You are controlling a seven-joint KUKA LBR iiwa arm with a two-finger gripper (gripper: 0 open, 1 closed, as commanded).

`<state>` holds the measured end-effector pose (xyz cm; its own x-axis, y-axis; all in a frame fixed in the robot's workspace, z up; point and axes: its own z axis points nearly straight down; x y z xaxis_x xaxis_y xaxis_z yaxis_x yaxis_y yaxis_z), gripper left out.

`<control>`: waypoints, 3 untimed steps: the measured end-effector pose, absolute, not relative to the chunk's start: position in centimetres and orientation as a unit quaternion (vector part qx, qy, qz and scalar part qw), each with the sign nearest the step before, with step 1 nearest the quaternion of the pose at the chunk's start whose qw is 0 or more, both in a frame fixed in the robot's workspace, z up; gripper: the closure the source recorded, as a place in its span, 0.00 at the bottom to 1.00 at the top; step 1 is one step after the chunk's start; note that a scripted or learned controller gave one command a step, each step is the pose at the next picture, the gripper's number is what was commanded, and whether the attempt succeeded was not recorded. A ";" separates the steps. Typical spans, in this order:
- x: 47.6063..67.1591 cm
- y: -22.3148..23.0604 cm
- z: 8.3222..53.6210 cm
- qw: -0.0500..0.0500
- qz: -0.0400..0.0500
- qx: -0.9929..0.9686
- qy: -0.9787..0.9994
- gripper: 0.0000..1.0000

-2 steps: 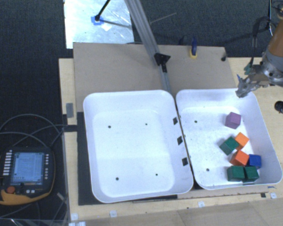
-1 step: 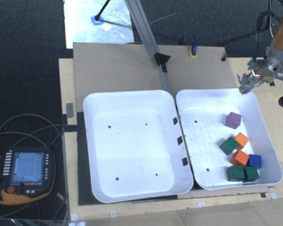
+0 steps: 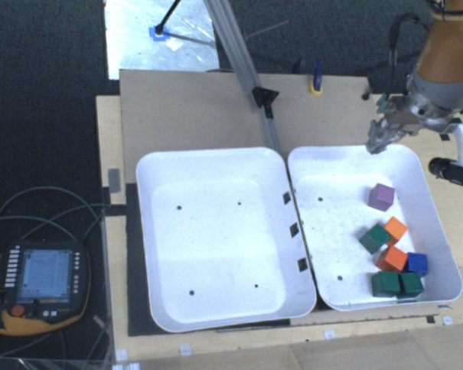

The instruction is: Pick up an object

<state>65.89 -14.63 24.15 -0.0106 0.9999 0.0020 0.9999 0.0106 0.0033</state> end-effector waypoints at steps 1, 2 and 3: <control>65.3 -9.8 25.0 0.000 0.001 0.704 0.711 1.00; 64.6 -4.7 23.8 -0.001 0.001 0.704 0.711 1.00; 64.0 0.0 23.0 -0.001 0.001 0.704 0.711 1.00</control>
<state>63.95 -0.01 23.01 -0.0097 1.0000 0.0020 1.0000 0.0097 -0.0001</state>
